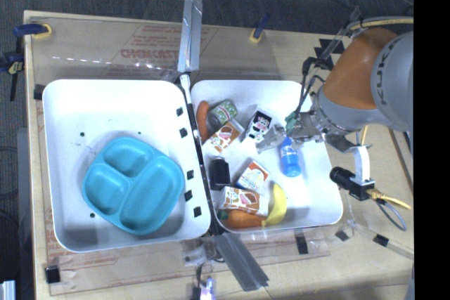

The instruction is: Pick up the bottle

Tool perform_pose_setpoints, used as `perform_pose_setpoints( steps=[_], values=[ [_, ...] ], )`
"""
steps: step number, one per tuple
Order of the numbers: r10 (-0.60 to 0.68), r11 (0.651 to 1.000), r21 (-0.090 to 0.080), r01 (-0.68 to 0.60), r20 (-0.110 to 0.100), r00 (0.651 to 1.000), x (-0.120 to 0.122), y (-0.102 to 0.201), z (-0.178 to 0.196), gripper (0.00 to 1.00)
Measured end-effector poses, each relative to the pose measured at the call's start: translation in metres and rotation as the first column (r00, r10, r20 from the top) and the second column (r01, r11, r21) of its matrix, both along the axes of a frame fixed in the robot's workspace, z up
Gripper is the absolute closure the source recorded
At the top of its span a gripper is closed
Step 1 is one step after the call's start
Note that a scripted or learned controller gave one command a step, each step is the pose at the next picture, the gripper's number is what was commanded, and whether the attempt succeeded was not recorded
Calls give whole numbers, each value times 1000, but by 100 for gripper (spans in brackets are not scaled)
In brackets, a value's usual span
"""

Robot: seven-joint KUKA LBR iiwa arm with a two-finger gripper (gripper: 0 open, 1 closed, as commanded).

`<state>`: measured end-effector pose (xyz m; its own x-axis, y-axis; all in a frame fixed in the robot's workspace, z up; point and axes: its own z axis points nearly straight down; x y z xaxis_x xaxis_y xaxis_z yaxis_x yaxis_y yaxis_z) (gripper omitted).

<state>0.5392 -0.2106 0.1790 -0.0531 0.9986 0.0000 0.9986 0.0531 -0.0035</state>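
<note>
I see the claw [292, 131] low in the right-hand bin [318, 206], and the blue bottle [290, 158] lies right below it, its pale cap end tucked up against the claw and its body stretching away from it on the bin floor. Whether the claw is spread or pressed together I cannot tell — the wrist and its cables cover that part, and nothing shows the bottle actually gripped.

To the claw's left sit a small black-and-white carton [259, 124] and a tin can [223, 112]; further down and left are a snack pack [253, 175], a banana [277, 205] and a carrot [242, 220]. The bottle lies apart from all of them, with bare bin floor around its body.

My judgement on handling: it looks like a small plastic bottle — light, fairly stiff, with a smooth round wall that could roll or squirt out under a pinch. I would take it across the middle of the body, squarely crosswise to its length, rather than at the cap end, where a narrower neck would give less hold.
</note>
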Motion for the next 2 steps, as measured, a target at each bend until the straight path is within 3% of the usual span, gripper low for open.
perform_pose_setpoints(
  steps=[1, 2],
  values=[
    [-97, 995, 0, 97, 0, 995, 10, 1, -88, 0],
    [-8, 1000, 0, 8, 3, 1000, -13, 1, 23, 0]
  ],
)
